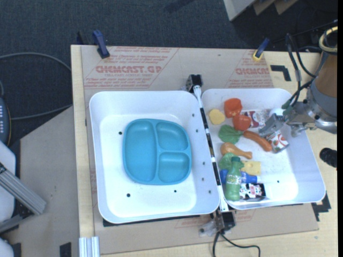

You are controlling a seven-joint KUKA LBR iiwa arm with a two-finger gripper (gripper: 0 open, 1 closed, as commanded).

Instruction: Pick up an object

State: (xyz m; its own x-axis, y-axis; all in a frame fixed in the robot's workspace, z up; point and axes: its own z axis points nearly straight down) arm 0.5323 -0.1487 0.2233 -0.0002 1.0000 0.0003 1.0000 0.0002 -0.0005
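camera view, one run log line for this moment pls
arm: in from right | gripper: low over right bin, by red-and-white item | grasp: unconfirmed | left bin: blue divided plate

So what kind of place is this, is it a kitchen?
Probably not a kitchen, more likely a robot lab. The food looks like toys heaped in a white bin, a blue plate sits in the other bin, clamps hold the board down, and a robot arm reaches in.
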